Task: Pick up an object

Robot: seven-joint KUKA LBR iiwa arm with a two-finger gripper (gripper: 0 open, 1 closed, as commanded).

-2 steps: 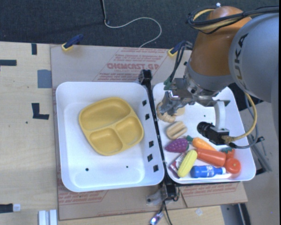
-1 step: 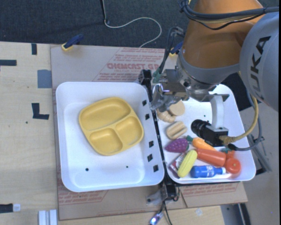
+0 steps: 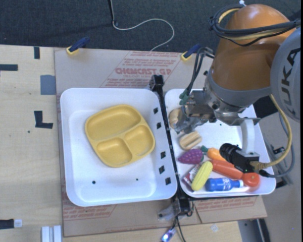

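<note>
Two shallow white bins sit side by side on a cardboard sheet, parted by a black clip strip, and the split looks deliberate: the left bin [image 3: 70,150] carries only a yellow divided plate [image 3: 120,134] lying flat near its centre, while the right bin [image 3: 265,150] is the stock pile, its toys crowded toward 6 o'clock. There a purple grape bunch [image 3: 191,156] touches a yellow corn cob [image 3: 202,175], with an orange carrot [image 3: 224,168], a blue tube [image 3: 223,185] and a red piece [image 3: 251,179] packed just beside them. A tan bread roll [image 3: 190,139] lies apart from that cluster, toward 12 o'clock, and a pale rounded piece [image 3: 174,117] sits against the bin's left wall at about 10 o'clock. The gripper [image 3: 184,126] hangs low over that looser corner, close above the roll and beside the pale piece (sensible, since a lone item is easier to close on than one wedged among neighbours). Its metal tip is dark and foreshortened from above, so how wide it stands, and whether anything is caught in it, I cannot tell. My guess is that the roll is the target.
</note>
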